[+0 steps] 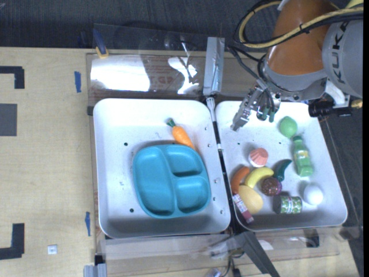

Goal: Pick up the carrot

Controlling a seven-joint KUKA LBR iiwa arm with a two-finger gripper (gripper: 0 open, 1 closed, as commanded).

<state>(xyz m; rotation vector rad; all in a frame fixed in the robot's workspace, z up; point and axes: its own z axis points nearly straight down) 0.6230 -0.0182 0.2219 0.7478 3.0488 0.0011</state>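
Orange carrot (181, 135) with a little green top, over in the left bin (109, 154), near the back, lying slanted and pressed right up against the rim of the blue divided tray (171, 180). Gripper (253, 111) hanging over the right bin (328, 154), above a bare patch near its back left corner, well apart from the carrot. Too blurry to tell how wide open, or whether anything sits inside it. Nothing done yet for the pick, most likely. Lots of ways to go wrong from here. Might bump the two bin walls in the middle if kept too low on the way across. Might come down on the tray rim and not on the carrot, since the two touch, and then push the tray or tip it up. Might pinch the thin end and let the smooth carrot slip out. Might roll it away under a push from one side. Might also go for the wrong toy: another orange thing (239, 178) lying in the right bin beside the banana (258, 176), much nearer and easy to mix up. Better to lift high, cross over, and squeeze the fat middle.
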